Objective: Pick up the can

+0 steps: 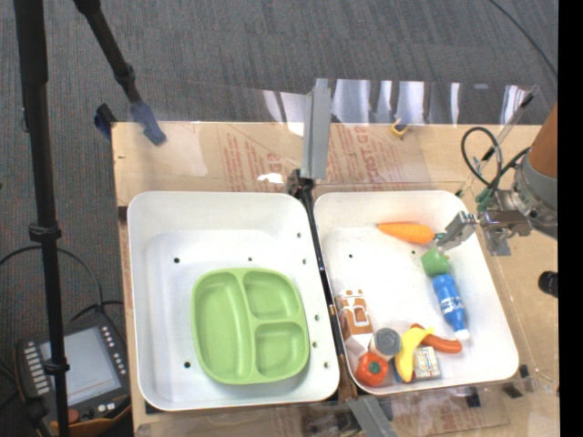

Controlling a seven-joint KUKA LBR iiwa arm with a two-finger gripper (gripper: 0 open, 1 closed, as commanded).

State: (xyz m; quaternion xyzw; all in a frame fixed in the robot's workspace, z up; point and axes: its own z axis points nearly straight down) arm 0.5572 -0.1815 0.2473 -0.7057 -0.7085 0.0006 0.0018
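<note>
Camera view. The can (386, 342) is seen standing upright at the near end of the right bin (412, 206), its grey lid facing up. It is judged small, rigid and light; the metal wall is likely smooth and somewhat slippery, so a firm pinch is called for. A grasp from above across the round body, just below the lid rim, is judged best.

Crowding is noted. A tomato (372, 368) touches the can on its near-left side, a banana (407, 350) lies just beside it on the right, and a brown-and-white carton (354, 311) stands just beside it on the far-left. The least crowded line for the fingers appears to run far-right to near, though clearance is tight on every side. The bin's left wall is near; the near wall is close behind the tomato.

Farther in the same bin, a blue bottle (448, 302) with a green piece (435, 262) at its far end and a carrot (407, 232) are seen. The middle floor of the bin is open and offers room for approach.

The hand (465, 227) is seen at the far-right of the right bin, above the green piece, well apart from the can. Nothing is held; its spread cannot be told.

The left bin (164, 217) holds a green divided plate (250, 324). Both bins rest on the surface (228, 157).
</note>
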